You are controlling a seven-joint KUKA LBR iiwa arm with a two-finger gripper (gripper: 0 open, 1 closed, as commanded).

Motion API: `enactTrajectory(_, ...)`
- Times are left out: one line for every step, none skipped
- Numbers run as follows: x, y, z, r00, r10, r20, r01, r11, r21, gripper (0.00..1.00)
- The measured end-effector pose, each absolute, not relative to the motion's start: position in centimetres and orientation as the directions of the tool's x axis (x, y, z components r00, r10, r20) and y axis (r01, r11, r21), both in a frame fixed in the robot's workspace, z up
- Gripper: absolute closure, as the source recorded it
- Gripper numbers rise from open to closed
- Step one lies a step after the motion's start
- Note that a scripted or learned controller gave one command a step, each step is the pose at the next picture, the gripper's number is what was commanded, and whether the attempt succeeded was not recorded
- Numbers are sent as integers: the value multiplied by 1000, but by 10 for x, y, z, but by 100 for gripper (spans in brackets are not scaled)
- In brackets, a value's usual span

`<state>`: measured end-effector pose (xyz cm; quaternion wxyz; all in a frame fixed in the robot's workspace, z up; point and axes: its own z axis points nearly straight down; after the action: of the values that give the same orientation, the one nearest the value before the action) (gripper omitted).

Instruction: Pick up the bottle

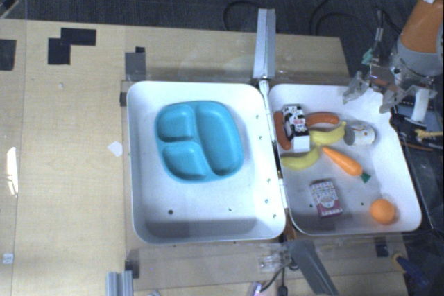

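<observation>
Small white bottle with black-and-white cow markings (295, 127) lying in the right shallow white bin (409, 177), close to that bin's left wall; pressed against a red-brown sausage (279, 129) on its left, a second sausage (323, 120) to its right; yellow banana (326, 138) curving just below, a second yellow piece (300, 161) under that. Orange carrot with green tip (344, 161) slanting toward the bin's middle; small grey-and-white cylinder (359, 134) beside the banana's far end; flat red-patterned packet (325, 197) lower down; round orange fruit (383, 211) near the lower right corner. Blue sectioned plastic plate (200, 139) in the left white bin (208, 225). Two-finger gripper (370, 90) over the right bin's upper right corner, well apart from the bottle, fingers spread with nothing between them.
</observation>
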<state>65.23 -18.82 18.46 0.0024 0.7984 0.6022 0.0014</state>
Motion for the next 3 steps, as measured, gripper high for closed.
enactTrajectory(654, -170, 99, 303, 953, 1, 953, -303, 11, 0)
enactTrajectory(671, -194, 196, 292, 956, 0, 956, -292, 9, 0)
enactTrajectory(658, -133, 125, 148, 989, 0, 989, -148, 5, 0)
